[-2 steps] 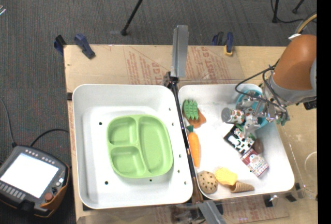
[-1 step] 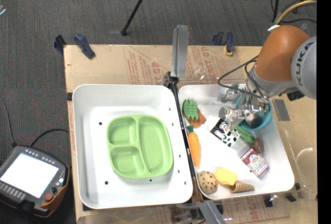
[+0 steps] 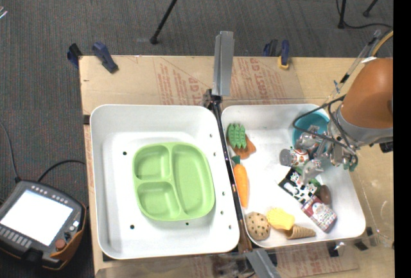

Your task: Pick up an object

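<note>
The gripper is hovering over the right bin; whether it is spread cannot be told. The can is lying just to its left, long axis running left-right, apparently ungrasped.

teal bowl half behind gripper

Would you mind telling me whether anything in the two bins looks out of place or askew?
Nothing stands out. The green divided tray lies flat in the left bin; the toy carrot, cookie and other toys lie loose in the right bin, as expected.
</note>
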`<state>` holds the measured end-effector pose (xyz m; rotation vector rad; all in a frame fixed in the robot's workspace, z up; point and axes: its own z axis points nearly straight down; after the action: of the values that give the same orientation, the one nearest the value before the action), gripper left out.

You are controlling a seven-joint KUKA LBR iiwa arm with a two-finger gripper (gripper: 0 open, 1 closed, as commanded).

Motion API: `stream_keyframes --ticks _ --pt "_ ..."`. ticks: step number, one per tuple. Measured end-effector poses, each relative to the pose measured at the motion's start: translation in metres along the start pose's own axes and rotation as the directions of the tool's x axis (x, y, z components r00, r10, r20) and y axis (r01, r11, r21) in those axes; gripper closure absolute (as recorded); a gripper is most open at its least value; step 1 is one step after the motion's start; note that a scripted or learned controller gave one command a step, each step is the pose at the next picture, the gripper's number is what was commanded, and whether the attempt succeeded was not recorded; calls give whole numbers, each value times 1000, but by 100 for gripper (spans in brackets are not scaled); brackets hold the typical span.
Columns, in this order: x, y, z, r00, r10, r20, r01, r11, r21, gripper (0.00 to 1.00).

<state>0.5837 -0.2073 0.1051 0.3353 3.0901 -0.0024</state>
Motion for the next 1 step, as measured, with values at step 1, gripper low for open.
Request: stream_keyframes --ticks 1 --pt "65 40 -1 998 69 1 -69 998 4 0"
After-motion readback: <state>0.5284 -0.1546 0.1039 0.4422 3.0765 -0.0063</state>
